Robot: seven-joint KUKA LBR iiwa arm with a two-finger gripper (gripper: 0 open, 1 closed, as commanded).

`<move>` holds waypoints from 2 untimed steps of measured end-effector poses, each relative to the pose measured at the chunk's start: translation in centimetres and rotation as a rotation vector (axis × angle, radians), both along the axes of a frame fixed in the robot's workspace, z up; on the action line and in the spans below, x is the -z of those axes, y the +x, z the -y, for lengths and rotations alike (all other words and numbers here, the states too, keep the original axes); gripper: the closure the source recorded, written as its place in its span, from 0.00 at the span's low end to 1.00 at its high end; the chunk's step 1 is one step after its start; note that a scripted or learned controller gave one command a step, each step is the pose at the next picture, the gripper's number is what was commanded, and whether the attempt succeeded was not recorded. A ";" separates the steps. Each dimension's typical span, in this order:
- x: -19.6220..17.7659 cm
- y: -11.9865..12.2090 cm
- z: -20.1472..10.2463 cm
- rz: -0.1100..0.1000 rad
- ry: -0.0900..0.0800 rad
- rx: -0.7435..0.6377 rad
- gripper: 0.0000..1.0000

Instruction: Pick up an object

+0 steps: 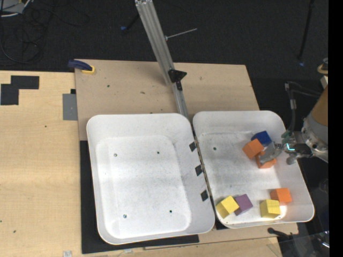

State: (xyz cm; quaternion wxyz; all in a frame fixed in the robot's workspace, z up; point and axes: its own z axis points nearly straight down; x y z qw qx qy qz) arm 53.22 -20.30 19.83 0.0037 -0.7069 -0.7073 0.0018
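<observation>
The right bin (236, 125) holds several small blocks. At its upper right a blue block (261, 138) sits beside an orange block (251, 149), and a second orange block (266, 163) lies just below them. My gripper (271, 153) reaches in from the right edge and is low over this cluster, right next to the two orange blocks and partly covering the lower one. Along the bin's front lie a yellow block (227, 205), a purple block (244, 202), another yellow block (269, 208) and an orange block (281, 195).
The left bin (107, 127) stands beside the right one, joined by black clips (198, 169). A slanted aluminium bar (159, 47) rises behind the bins. The arm's wrist (316, 138) hangs over the right bin's right rim.
</observation>
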 end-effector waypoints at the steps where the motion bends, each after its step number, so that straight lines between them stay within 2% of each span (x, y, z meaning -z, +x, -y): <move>1: -0.2 0.1 0.1 0.005 -0.001 0.002 0.00; 2: 4.2 0.4 0.1 0.001 0.000 0.001 0.00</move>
